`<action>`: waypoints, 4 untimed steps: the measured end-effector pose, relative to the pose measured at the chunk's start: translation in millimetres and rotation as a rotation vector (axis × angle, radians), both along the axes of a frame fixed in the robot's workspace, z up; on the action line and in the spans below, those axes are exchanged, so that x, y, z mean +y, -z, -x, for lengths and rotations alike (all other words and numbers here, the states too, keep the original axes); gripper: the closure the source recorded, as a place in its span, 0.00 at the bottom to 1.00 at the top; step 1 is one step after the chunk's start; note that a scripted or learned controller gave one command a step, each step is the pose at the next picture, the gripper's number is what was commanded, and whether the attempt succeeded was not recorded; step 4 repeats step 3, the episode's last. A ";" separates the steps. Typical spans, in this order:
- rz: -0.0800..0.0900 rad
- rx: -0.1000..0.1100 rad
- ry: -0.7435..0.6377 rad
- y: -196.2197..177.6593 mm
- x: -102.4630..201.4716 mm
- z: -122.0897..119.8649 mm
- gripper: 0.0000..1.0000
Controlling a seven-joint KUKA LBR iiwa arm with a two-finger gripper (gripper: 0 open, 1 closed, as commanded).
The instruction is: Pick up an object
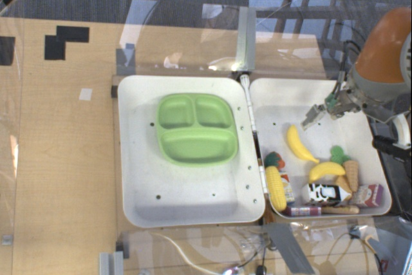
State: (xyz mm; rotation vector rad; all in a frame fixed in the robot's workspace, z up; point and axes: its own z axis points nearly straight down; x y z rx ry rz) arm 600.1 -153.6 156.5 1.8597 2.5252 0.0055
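Meanwhile, green tray fills left bin; pincer spread over right bin.

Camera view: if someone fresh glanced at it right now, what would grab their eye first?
Probably the green divided plate, lying alone in the middle of the left bin. Next, the toy food crowded into the near corner of the right bin: two bananas, a corn cob and small packets. Then the arm's orange band at the right, with the gripper hanging over that bin's far part, above the bananas.
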 end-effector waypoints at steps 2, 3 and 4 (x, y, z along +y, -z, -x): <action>-0.001 -0.017 -0.087 52.8 31.3 28.5 1.00; -0.001 -0.001 0.047 -80.2 100.4 24.0 1.00; -0.001 -0.001 0.047 -80.2 100.4 24.0 1.00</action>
